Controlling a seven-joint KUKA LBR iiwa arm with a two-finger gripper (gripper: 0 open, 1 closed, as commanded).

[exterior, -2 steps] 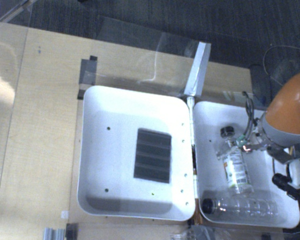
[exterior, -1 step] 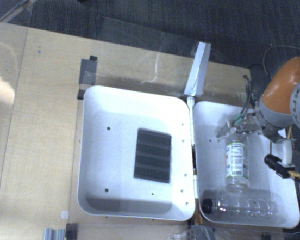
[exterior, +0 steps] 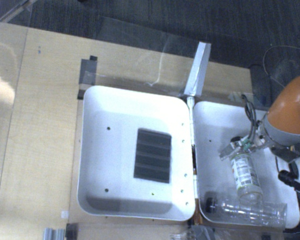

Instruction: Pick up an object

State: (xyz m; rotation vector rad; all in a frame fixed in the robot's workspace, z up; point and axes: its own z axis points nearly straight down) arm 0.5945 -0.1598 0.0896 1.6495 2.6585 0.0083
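A dark ribbed rectangular pad (exterior: 153, 155) lies flat in the middle of the left bin (exterior: 98, 137). In the right bin (exterior: 215, 125) a small clear plastic bottle (exterior: 245, 177) points up towards my gripper (exterior: 240, 149), which hangs right at its upper end. Whether the gripper touches the bottle is unclear. A longer clear bottle (exterior: 250, 211) with a black cap (exterior: 209, 202) lies on its side along the bin's front wall. The arm's orange band (exterior: 291, 108) sits above the bin's right side.
A metal strip (exterior: 197, 71) rises behind the gap between the two bins. Clear plastic sheeting covers the bench at the left. Cables and clamps lie along the right and front edges of the right bin.
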